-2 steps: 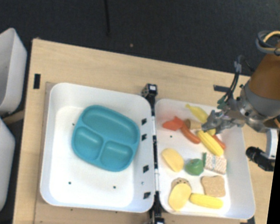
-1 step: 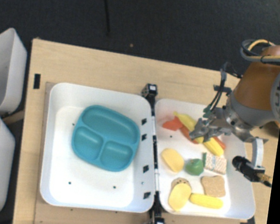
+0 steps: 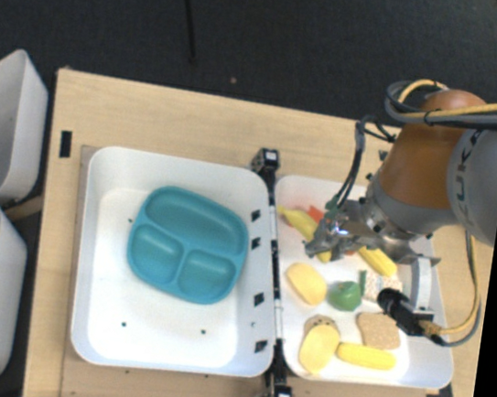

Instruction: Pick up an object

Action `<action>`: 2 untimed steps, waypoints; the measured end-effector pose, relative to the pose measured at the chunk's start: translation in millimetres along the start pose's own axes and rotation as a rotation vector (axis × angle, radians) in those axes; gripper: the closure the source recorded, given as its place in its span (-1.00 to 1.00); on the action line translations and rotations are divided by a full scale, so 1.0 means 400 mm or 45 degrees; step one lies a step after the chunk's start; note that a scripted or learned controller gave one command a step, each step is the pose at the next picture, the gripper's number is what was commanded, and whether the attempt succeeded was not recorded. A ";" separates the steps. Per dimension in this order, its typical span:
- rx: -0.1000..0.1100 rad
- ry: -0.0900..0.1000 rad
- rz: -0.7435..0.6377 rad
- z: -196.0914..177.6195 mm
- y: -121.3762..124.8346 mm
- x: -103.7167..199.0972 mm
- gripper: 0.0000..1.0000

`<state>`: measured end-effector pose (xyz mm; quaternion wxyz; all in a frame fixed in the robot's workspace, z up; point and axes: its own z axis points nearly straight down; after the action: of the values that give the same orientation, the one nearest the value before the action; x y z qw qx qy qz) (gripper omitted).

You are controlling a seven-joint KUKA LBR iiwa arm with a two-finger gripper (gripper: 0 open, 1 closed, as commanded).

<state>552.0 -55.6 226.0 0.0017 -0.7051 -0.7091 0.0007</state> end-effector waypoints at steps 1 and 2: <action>-0.001 0.000 0.001 -0.019 -0.063 0.079 1.00; -0.004 -0.002 0.002 -0.059 -0.039 0.088 1.00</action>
<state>536.1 -20.6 249.7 0.0000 -0.7056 -0.7086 0.0002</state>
